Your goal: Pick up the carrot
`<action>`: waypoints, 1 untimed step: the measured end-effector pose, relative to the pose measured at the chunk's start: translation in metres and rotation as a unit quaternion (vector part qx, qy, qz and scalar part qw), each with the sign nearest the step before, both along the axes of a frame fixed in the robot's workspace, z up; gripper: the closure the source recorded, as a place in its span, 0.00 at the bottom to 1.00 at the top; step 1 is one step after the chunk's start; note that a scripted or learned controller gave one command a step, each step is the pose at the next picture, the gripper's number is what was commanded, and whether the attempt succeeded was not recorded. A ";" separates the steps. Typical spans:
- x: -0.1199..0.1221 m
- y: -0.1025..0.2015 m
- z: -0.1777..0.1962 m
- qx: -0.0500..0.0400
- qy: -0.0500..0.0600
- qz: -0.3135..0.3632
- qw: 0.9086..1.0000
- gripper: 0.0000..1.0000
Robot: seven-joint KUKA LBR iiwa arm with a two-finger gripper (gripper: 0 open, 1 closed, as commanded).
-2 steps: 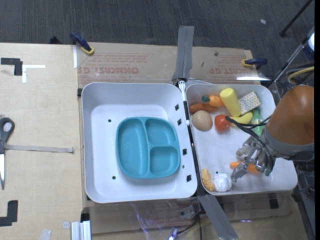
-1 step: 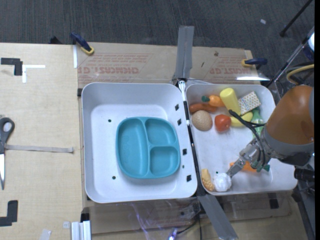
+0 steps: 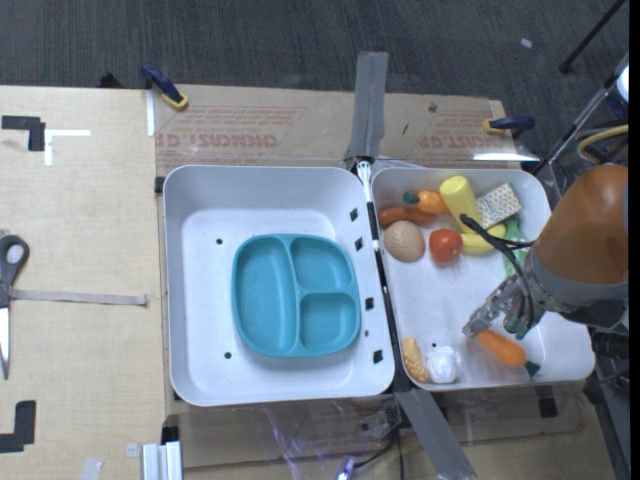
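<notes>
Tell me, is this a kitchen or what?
Probably a robot lab, not a kitchen: a robot arm reaches over white bins holding toy food like a carrot, with scissors on the workbench.

1. I see the tray (image 3: 297,295) in the left bin (image 3: 190,268).
2. In the right bin (image 3: 440,298), the carrot (image 3: 502,349) lies at five o'clock, the gripper (image 3: 503,314) just above it.
3. The egg (image 3: 404,241) sits at ten o'clock there.

Dark grey carpet floor (image 3: 250,18) beyond a pale wooden bench (image 3: 75,268). Brown cardboard sheet (image 3: 260,128) laid flat under blue-and-yellow clamps (image 3: 165,85). Scissors (image 3: 8,298) at the left edge.
</notes>
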State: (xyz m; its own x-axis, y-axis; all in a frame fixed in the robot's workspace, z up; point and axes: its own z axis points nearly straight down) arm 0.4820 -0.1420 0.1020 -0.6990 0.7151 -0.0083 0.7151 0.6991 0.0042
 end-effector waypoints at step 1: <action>0.011 0.061 0.090 0.001 0.002 -0.146 0.989 1.00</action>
